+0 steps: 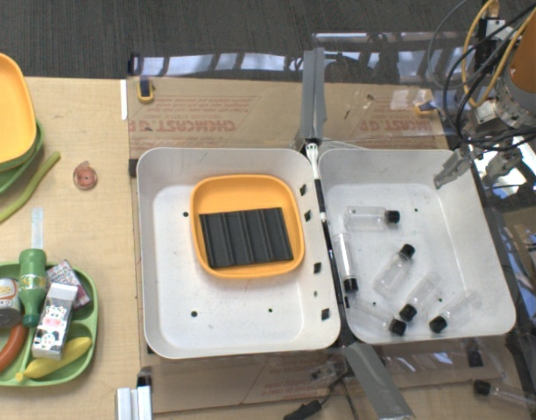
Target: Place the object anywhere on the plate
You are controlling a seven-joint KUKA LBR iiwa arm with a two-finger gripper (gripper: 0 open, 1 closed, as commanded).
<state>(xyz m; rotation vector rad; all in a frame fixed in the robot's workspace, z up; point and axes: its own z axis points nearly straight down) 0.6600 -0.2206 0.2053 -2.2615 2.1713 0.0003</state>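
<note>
A: Where are the vials (399, 278)?
B: Clear plastic, black-capped, scattered in the right bin (478, 226). The rounded orange plate (248, 192) bears a ribbed black slab (246, 237).
A: The tool (450, 171)?
B: At the bin's far right corner; grip state unclear.

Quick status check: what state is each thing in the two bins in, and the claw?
Orange plate: flat in left bin, dark ribbed pad on it.
Clear vials: several, black-capped, lying loose in right bin, none on the plate.
Claw: at the right bin's far right corner, holding nothing visible.
</note>
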